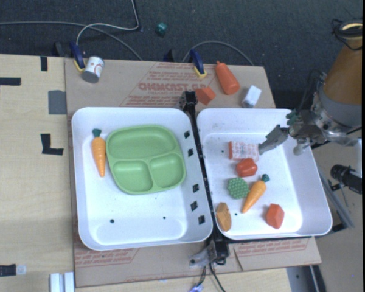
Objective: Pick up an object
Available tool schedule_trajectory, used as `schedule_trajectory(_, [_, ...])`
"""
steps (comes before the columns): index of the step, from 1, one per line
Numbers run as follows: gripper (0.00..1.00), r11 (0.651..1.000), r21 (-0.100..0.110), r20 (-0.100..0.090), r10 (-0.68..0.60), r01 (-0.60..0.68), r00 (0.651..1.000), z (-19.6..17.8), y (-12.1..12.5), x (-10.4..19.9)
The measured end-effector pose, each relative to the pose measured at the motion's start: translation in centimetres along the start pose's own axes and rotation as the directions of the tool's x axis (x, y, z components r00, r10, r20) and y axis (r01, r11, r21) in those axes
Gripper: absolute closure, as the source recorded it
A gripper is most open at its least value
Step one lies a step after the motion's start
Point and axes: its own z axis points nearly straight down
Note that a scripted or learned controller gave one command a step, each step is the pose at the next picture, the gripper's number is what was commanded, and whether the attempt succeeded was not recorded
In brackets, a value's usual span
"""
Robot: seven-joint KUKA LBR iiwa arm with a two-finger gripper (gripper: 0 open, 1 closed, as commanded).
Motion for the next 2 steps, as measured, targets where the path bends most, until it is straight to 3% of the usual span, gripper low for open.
schedule_trajectory(1, [0.00,1.000,0.008,-0.002,0.001,-0.001,1.000,18.0,1.9,3.0])
schedule_trajectory(2, [0.00,1.000,-0.001,0.000,0.001,-0.001,1.000,19.8,10.4,2.0])
